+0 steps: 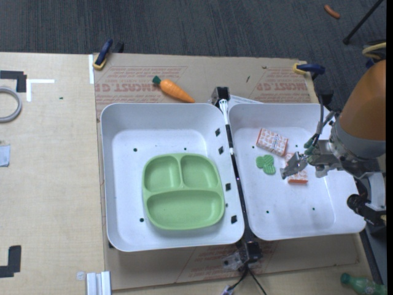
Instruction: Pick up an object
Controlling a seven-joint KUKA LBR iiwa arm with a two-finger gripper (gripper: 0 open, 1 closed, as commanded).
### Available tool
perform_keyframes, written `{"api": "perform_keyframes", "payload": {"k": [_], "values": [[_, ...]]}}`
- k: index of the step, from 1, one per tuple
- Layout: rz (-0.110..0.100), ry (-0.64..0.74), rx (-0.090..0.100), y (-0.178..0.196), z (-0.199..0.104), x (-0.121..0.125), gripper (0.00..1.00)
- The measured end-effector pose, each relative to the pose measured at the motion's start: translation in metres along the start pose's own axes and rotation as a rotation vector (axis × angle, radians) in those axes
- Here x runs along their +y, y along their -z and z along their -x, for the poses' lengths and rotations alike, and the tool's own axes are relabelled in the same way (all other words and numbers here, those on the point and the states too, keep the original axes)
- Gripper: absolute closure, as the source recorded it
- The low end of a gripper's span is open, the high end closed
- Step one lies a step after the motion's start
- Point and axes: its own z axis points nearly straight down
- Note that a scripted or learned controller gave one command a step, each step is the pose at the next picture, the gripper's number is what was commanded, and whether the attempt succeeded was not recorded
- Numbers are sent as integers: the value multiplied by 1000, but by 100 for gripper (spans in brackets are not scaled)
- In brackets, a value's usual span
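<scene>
Jaws: state unclear | gripper (pixel 293 168) mid right bin (pixel 344 223), beside green piece (pixel 266 163) | front floor open

We see a light wood bench (pixel 49 183) w/ a brown cardboard sheet (pixel 202 78) laid on top. On the cardboard, two white bins sit side by side, touching: left bin (pixel 123 183) and right bin (pixel 325 217). A toy carrot (pixel 174 89) lies on the cardboard just behind the left bin. Blue clamps (pixel 103 53) grip the sheet's far corners. Black tape marks (pixel 13 78) sit at the bench's left.
</scene>
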Motion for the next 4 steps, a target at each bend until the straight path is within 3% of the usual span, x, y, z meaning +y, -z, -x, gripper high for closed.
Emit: {"api": "perform_keyframes", "payload": {"k": [1,2,3,4], "values": [[2,131,0,-72,7,62,0],[9,638,-5,-106,25,81,0],[20,439,-8,-106,-8,52,0],[-27,483,11,-112,0,131,0]]}}
